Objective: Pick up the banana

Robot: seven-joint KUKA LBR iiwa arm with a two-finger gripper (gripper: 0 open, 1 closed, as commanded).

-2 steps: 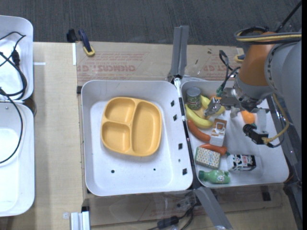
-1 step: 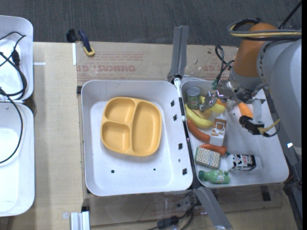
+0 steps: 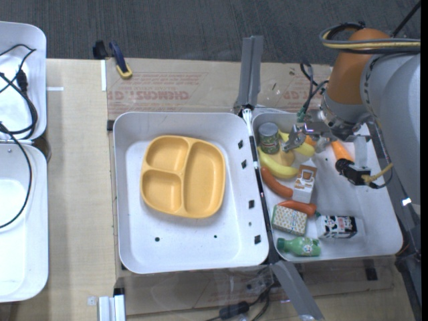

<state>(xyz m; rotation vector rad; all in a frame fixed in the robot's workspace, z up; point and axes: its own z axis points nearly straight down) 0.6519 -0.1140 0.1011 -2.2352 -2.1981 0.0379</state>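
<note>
Camera view: banana [image 3: 281, 164] in right bin [image 3: 374, 236], end effector [image 3: 295, 138] above, grip state unclear

Robotics laboratory: industrial arm [image 3: 394, 79] mounted at a wooden tabletop [image 3: 73, 179], two white bins [image 3: 127, 199] clamped side by side, exposed cables [image 3: 17, 105], grey carpet floor [image 3: 167, 12]

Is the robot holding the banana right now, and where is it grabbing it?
It cannot be told. The gripper sits right over the banana in the right bin, near its upper end, but a grip isn't visible.
</note>
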